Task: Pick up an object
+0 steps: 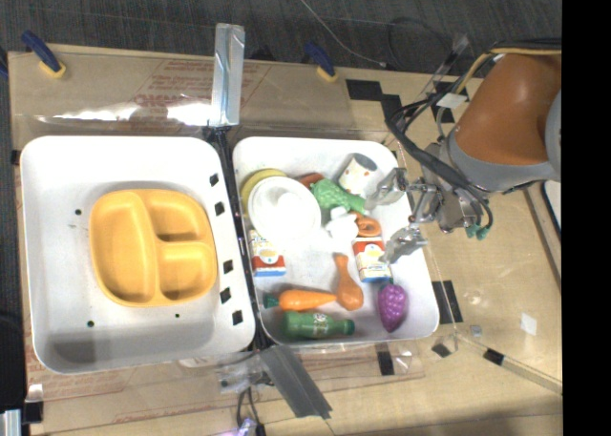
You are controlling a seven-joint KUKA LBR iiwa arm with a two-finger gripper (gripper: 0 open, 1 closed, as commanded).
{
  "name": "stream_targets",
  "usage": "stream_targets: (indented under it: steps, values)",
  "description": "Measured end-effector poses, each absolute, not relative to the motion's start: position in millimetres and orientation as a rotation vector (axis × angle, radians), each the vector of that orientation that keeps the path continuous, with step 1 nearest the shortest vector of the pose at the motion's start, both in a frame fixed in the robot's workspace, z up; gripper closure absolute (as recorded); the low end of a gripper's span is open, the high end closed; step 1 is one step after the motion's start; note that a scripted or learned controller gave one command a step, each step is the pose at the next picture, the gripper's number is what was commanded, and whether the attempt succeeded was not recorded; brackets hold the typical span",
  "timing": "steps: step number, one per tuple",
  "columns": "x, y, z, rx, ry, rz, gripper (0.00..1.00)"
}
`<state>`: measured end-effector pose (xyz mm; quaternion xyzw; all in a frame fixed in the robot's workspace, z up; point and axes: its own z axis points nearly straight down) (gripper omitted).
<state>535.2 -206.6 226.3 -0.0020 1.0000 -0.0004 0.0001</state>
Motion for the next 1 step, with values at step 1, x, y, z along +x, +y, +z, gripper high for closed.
stream_targets:
  steps: [1]
  values:
    - [511.2,-211.0,112.8,0.275,3.107,-0.008,0.00]
